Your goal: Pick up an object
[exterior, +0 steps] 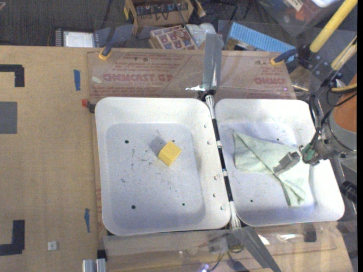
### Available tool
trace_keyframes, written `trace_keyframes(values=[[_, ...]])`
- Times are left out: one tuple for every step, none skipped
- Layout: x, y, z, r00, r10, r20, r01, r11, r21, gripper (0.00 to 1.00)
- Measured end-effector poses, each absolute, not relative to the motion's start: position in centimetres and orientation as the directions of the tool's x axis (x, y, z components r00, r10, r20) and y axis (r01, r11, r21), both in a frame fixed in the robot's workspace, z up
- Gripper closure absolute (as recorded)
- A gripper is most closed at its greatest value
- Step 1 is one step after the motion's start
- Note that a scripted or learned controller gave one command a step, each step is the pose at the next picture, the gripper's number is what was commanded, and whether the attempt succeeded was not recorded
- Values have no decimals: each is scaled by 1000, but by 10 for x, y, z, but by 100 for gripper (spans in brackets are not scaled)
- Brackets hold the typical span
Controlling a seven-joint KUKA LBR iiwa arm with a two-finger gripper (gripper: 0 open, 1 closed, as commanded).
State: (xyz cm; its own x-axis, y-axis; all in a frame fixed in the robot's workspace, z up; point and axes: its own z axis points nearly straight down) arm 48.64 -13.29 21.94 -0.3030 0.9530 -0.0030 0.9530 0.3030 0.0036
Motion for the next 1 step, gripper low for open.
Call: trace_keyframes(values=[[479, -118, 105, -282, 960, 0, 960, 282, 0, 0]])
